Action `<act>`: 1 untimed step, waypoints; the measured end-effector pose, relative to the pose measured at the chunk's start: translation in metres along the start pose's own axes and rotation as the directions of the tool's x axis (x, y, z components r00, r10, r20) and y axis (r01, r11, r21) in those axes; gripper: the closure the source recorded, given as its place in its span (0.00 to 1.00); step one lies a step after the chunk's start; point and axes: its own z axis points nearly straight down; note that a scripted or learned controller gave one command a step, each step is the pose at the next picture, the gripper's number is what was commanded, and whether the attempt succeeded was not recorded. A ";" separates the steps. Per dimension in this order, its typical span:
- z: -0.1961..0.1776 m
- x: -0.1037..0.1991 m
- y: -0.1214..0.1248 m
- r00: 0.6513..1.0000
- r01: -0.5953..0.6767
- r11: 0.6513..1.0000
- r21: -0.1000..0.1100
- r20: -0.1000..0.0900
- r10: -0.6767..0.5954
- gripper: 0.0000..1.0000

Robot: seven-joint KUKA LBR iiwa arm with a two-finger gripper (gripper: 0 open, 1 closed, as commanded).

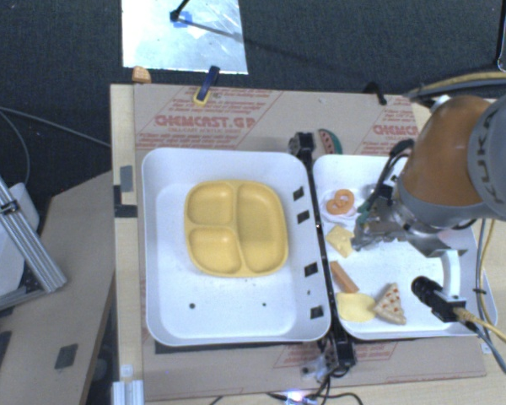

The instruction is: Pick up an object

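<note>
Currently the hand (364,230) hovers low in the right bin (464,332) – I cannot tell its grip. Five food pieces crowd its 9 and 6 o'clock sides; one cheese wedge (341,241) sits just beside it – a neighbour could get nudged. One yellow tray (236,228) fills the left bin (164,251).

Both bins (164,226) appear smooth, matt white plastic. Yellow tray (236,227): glossy plastic. Board (261,121) beneath looks like printed matt cardboard.

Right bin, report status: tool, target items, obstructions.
Tool low over the right bin, grip state unreadable. Cheese wedge just beside it, pretzel close above. Pizza slice lies apart. Yellow tray alone in left bin.
</note>
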 end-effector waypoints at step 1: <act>-0.059 0.073 -0.023 1.000 0.002 1.000 0.001 -0.003 -0.002 1.00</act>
